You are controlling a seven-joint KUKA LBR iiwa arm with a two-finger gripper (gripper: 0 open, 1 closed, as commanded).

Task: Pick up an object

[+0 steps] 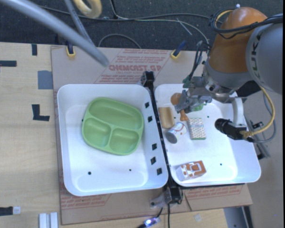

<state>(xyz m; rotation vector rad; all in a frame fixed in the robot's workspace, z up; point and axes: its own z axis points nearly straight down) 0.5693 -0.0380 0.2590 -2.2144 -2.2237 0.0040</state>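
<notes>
Two white bins [66,127], one green tray [112,126]

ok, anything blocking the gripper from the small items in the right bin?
Nothing visible does. The gripper sits over the back left of the right white bin, directly above the cluster: a tan block, a speckled green-white packet and a grey rounded piece. They crowd each other.
</notes>
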